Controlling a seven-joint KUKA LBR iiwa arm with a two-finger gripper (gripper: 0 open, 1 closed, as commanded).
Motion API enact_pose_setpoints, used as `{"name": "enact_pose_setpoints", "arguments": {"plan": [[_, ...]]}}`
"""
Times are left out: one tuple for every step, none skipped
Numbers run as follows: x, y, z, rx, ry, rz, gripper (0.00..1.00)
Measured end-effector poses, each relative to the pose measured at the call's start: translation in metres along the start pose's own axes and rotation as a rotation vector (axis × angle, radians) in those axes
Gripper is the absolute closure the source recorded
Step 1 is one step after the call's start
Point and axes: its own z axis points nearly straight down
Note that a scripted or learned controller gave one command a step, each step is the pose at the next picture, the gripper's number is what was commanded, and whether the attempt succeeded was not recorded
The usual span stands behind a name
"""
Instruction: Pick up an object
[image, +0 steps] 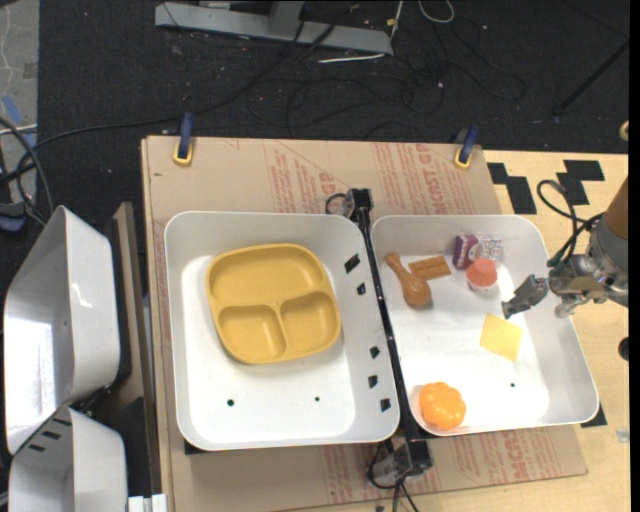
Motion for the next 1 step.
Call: {"name": "enact_pose_setpoints", "arguments": {"plan": [[0.0007, 0.0033, -0.0072, -0.013, -0.003, -0.004, 0.00]]}}
